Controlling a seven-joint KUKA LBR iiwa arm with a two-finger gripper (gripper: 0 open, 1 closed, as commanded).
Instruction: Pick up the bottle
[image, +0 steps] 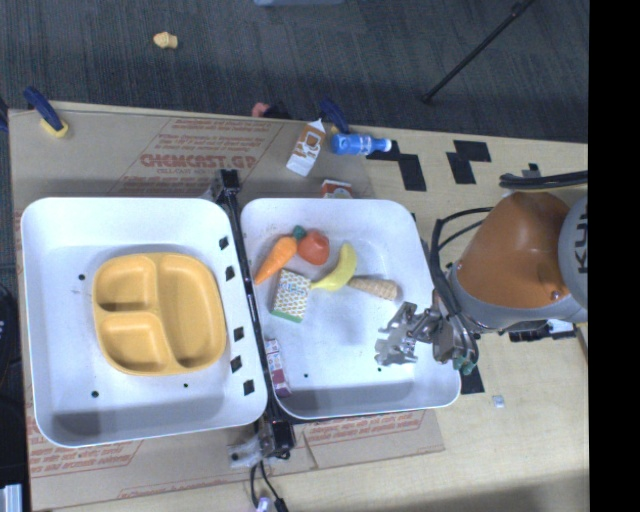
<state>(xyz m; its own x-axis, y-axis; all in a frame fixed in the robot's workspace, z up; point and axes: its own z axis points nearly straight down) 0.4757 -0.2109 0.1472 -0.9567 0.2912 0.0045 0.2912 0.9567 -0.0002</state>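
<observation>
In the camera view, the arm (520, 265) is reaching in from the right of the frame, its orange band sitting just right of the right bin (410, 385). The gripper (400, 340) is hanging low over the lower right part of that bin, above bare white floor. Its fingers are looking spread and released, with nothing lying between them, so nothing is being held.

The bottle (358, 145), blue with a white label, is lying on its side on the surface near the top centre of the frame, above the right bin and outside it. It is sitting well apart from the gripper, with the bin's upper wall and the toys in between. A small carton (306, 148) is lying just left of it.

Inside the right bin, a carrot (276, 258), a tomato (313, 246), a banana (338, 270), a cone (373, 288) and a box (291, 296) are crowding the upper left area. The left bin (50, 300) is carrying a yellow tray (158, 312).

Judging from this, the task is standing at its very start: the bottle is untouched and not lifted. What is left is nearly everything: moving the gripper up and out of the bin toward the top of the frame, lining up across the bottle's body, lowering, closing and lifting.
</observation>
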